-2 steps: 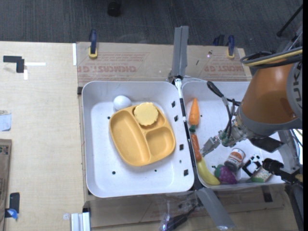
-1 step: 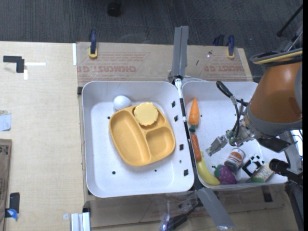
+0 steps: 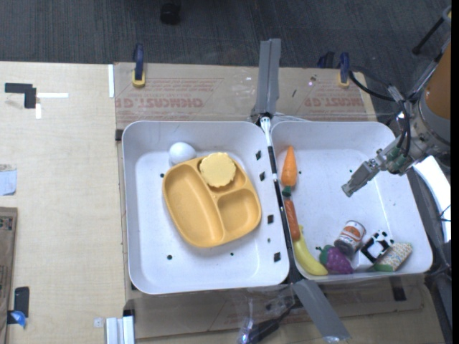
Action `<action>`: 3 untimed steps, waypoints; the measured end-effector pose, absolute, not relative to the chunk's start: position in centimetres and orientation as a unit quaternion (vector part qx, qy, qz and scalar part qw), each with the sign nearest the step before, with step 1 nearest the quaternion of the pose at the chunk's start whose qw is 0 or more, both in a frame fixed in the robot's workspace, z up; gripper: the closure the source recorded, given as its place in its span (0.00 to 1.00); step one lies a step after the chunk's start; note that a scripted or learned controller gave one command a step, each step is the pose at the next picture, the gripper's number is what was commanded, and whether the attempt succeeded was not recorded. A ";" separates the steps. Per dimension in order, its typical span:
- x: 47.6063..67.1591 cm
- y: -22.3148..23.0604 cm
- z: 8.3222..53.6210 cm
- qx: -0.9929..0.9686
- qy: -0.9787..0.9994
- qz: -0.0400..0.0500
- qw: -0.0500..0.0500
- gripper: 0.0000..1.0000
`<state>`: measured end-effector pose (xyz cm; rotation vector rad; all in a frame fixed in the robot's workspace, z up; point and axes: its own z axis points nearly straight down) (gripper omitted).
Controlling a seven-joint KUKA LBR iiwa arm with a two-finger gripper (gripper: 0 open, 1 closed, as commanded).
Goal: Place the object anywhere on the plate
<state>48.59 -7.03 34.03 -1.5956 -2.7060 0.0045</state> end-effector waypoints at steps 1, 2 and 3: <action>48.2 -4.2 36.6 -0.453 -0.892 0.001 -0.001 0.00; 48.0 -9.0 40.6 -0.292 -0.957 0.001 -0.001 0.00; 48.0 -9.7 44.1 -0.182 -0.983 0.001 -0.001 0.00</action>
